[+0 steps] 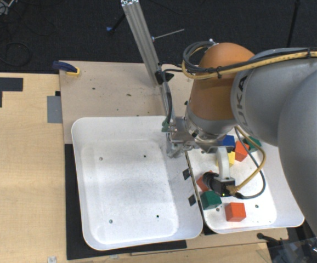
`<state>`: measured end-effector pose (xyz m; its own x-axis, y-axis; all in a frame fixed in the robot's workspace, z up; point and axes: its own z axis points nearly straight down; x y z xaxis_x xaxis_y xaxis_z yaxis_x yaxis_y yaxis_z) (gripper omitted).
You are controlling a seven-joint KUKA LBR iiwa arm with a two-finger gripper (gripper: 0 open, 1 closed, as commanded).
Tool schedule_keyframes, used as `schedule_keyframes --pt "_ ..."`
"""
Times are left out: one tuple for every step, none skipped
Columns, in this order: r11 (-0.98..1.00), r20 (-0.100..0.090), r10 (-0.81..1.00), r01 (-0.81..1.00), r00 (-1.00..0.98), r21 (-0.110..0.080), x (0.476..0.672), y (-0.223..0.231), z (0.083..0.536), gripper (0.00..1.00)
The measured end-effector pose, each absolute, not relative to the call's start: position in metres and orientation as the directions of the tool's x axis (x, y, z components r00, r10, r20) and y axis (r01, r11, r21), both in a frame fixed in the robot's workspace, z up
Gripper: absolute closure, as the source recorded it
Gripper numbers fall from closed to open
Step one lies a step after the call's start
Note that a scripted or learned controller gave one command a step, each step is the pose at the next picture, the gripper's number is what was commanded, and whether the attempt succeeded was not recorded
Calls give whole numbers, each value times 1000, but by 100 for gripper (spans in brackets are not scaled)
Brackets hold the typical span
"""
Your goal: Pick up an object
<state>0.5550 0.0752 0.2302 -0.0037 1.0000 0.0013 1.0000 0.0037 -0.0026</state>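
Grey metal, the claw [174, 146] hangs low over the seam where the two bins meet, at the far right corner of the left bin [125, 193]. The bulk of the orange-banded wrist above hides it, so I cannot tell whether it is released or clenched, and nothing can be seen caught in it. Just right of it, in the far part of the right bin [271, 204], a blue block [228, 141], a yellow block [231, 158] and a reddish-orange block [241, 150] crowd together, touching or nearly so. Nearer lie a red piece [204, 181], partly covered by the robot's own hardware, and a green block [211, 200] by the bin's left wall. The orange block [235, 211] sits in the near end of the right bin, just beside the green one yet apart from the rest. It looks the easiest pick: most likely a light, rigid toy block with flat sides, unlikely to deform or break, perhaps a little slick. Closing on two opposite flat faces, squarely and from above, should hold it best.
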Motion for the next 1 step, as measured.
schedule_keyframes --pt "5 -1 1000 1000 -5 -5 554 74 230 0"
